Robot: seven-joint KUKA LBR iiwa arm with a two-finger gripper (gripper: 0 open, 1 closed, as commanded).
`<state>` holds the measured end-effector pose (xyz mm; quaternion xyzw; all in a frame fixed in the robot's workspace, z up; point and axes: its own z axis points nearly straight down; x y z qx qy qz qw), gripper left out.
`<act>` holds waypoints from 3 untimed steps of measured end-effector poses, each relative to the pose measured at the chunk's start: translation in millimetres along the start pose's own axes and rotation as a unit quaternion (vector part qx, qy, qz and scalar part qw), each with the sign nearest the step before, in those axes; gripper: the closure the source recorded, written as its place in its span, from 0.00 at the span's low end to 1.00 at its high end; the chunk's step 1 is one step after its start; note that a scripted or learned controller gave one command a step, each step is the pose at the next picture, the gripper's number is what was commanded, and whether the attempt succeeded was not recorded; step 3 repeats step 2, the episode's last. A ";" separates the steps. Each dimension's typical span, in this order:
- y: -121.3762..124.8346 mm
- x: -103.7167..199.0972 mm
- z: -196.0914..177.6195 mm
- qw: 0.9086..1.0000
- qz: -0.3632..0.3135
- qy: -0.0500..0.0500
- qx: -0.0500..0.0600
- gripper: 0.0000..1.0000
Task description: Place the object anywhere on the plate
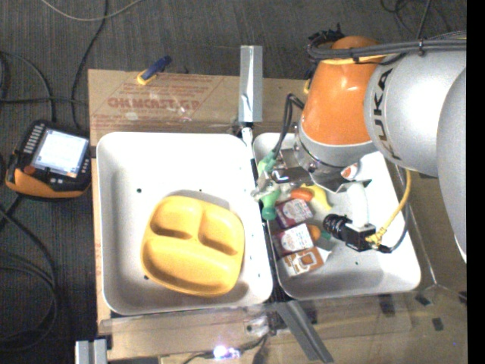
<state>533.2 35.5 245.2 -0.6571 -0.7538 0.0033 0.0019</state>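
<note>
Plate [195,243] sat alone in left bin [114,226], ready to receive. My gripper [282,179] hung over right bin's clutter [299,233] to pick; grip state unreadable, wrist blocked view

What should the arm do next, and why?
Probably lower onto one item in the cluttered right bin and grip it: the arm hangs over that pile, while the yellow plate in the left bin has nothing on it.

Even overhead light, slight softness
</note>
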 end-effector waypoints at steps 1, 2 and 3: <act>-37.6 48.6 7.7 0.997 -0.078 0.000 0.001 1.00; -37.6 48.6 7.7 0.997 -0.078 0.001 0.000 0.00; -37.6 48.6 7.7 0.997 -0.078 0.001 0.000 0.00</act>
